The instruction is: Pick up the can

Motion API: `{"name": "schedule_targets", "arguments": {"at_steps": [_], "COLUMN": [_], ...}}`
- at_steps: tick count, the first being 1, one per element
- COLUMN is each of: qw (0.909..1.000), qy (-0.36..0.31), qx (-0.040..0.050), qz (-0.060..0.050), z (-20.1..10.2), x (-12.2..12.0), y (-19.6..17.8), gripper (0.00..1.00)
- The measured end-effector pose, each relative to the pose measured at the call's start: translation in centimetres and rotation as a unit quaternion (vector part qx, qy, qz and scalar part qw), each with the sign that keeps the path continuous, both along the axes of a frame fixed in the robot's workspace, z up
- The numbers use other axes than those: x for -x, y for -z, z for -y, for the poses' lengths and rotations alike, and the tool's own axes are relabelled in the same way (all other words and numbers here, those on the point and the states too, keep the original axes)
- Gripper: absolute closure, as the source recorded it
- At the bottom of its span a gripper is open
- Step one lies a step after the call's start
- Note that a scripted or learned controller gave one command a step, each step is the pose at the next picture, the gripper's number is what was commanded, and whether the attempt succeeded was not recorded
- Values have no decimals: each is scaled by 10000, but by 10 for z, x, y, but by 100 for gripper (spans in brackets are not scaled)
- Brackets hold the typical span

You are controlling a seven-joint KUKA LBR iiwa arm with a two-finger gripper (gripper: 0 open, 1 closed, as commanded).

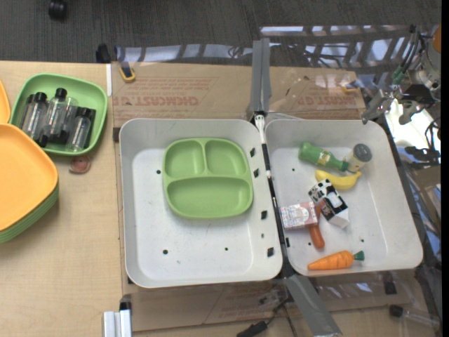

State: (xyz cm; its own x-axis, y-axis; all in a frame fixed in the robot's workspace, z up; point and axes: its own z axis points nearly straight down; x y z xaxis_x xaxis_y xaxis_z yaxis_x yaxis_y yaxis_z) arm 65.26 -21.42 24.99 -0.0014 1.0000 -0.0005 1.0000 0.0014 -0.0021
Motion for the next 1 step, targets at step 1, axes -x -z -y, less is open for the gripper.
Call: {"name": "schedule_targets", "arguments": {"at_steps": [1], "qw": [10000], "qy": [-71], "qx": [2], "qz": [4], "z": [-11], "x": [11], "y": [124], "gripper": [0]}}
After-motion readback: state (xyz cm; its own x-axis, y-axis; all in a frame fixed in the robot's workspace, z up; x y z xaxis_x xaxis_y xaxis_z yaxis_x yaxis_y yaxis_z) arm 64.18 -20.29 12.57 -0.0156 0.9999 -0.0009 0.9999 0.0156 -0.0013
